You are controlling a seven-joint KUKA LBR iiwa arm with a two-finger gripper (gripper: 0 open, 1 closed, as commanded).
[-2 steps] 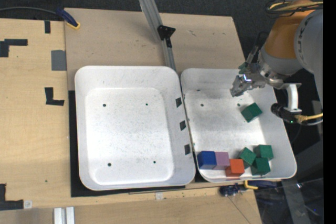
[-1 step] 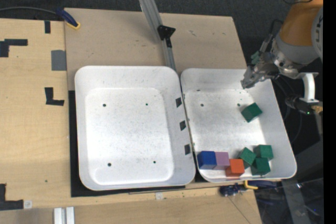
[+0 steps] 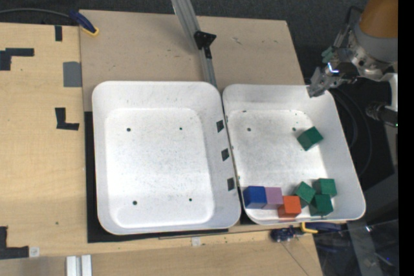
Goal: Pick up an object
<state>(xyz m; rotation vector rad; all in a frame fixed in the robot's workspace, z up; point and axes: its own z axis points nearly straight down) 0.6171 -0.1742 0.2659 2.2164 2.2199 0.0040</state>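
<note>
A lone green block (image 3: 310,138) lay tilted in the right bin (image 3: 272,119), well apart from a cluster along the near wall: a blue block (image 3: 255,196), a lilac block (image 3: 273,196), an orange block (image 3: 290,205) and three more green blocks (image 3: 317,194), all touching or nearly so.

The gripper (image 3: 318,86) hung over the bin's far right corner, holding nothing; whether it was open could not be told.

A grab into the cluster would likely fail, with packed neighbours and the sloped wall blocking the fingers. The lone block might twist away, being turned at an angle.

The left bin (image 3: 155,152) sat beside it on a plywood bench (image 3: 39,139), with a metal bar (image 3: 184,3) slanting overhead and dark floor beyond.
</note>
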